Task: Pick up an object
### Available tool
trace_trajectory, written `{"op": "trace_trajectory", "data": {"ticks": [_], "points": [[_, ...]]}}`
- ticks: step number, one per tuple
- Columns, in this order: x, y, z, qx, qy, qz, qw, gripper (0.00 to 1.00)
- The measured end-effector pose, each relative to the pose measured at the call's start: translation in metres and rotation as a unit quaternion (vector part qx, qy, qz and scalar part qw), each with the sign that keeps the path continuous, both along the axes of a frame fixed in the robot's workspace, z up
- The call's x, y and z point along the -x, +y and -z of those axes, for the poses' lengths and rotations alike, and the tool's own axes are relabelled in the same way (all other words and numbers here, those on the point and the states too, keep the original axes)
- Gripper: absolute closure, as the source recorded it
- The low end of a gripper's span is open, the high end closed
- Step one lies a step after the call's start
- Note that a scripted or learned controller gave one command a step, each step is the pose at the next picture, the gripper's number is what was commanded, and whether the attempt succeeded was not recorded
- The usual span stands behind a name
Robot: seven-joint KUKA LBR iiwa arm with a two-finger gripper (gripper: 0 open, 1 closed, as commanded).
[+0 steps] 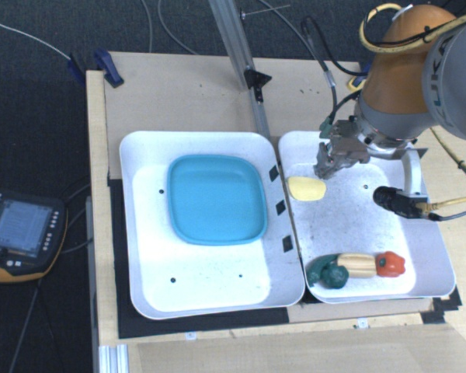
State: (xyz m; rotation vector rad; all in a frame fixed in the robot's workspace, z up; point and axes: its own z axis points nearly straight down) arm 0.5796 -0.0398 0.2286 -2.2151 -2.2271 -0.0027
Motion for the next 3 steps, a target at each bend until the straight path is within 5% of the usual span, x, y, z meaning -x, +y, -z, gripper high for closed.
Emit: {"op": "trace_trajectory", "data": {"ticks": [3], "points": [[-0.033,0.137,0.004,0.0000,0.000,0.001,1.0000,1.00]]}}
